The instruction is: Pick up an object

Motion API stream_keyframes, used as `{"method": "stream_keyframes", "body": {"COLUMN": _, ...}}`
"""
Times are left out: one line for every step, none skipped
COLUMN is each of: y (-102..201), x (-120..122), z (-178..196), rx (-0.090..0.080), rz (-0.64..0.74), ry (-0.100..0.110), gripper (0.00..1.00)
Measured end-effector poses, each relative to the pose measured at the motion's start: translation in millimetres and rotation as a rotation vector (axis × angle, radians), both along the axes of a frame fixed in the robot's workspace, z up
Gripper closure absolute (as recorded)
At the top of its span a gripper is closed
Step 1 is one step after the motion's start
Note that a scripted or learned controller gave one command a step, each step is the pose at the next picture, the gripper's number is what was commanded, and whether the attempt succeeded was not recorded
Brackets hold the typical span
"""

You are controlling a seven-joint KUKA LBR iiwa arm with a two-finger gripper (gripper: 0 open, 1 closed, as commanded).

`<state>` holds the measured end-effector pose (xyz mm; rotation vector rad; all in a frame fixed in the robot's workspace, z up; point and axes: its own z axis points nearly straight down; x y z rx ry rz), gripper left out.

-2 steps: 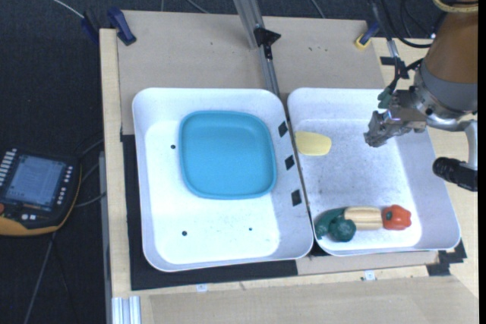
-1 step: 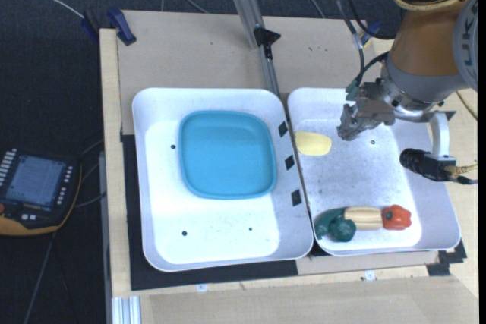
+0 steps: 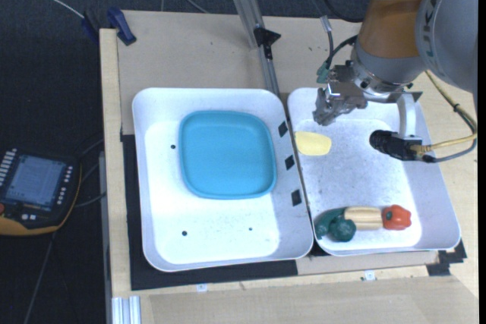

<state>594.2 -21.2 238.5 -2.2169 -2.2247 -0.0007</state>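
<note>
Gripper (image 3: 326,111) above right bin (image 3: 433,201), near yellow object (image 3: 313,143)

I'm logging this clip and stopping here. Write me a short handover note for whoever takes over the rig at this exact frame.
Claw: low over the far end of the right bin, just beyond the yellow piece; nothing visible between its tips, and whether it is open or shut can't be told.
Things: yellow piece at the right bin's far left; green item, tan roll and red item in a row along its near edge. Blue plate lies in the left bin.
Done: no object lifted.
Left: grasp one and lift; the yellow piece looks closest.
</note>
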Motion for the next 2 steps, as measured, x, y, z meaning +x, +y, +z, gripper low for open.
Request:
{"method": "stream_keyframes", "body": {"y": 52, "x": 25, "z": -9, "rx": 0.000, "rz": 0.001, "ry": 0.000, "gripper": 1.00}}
{"method": "stream_keyframes", "body": {"y": 90, "x": 51, "z": 3, "rx": 0.000, "rz": 0.000, "ry": -0.002, "gripper": 1.00}}
